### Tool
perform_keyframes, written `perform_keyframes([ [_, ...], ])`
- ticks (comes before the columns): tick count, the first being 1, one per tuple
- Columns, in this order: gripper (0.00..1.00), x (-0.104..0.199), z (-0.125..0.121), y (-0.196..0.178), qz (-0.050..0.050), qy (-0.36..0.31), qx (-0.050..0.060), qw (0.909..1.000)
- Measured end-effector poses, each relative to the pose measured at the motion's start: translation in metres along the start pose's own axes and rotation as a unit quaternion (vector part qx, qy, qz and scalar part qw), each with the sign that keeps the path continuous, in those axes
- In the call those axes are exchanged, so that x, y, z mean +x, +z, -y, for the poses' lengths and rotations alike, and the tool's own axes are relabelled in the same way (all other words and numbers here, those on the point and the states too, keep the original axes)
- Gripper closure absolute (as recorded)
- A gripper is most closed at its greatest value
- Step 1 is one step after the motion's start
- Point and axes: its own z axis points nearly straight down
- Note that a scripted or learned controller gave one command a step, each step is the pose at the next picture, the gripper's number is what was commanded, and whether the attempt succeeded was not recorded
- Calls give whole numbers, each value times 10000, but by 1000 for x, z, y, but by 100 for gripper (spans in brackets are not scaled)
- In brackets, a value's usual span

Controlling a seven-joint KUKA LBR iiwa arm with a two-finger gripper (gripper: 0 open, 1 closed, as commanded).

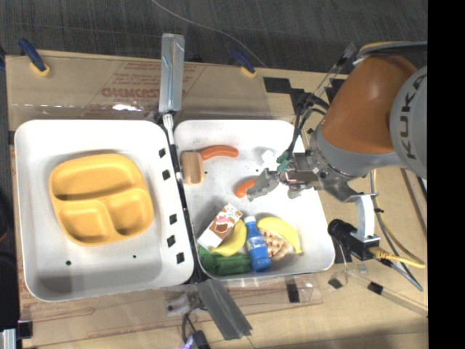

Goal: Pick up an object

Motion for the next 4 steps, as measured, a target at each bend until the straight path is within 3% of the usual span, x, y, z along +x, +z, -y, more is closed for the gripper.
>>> perform_keyframes([
  [1,0,16,-27,50,-2,1208,24,9927],
  [2,0,-45,-91,179,5,1812,-25,9835],
  [3,0,9,-139,177,69,890,-25,9960],
  [4,0,27,-169,75,0,834,-46,9965],
])
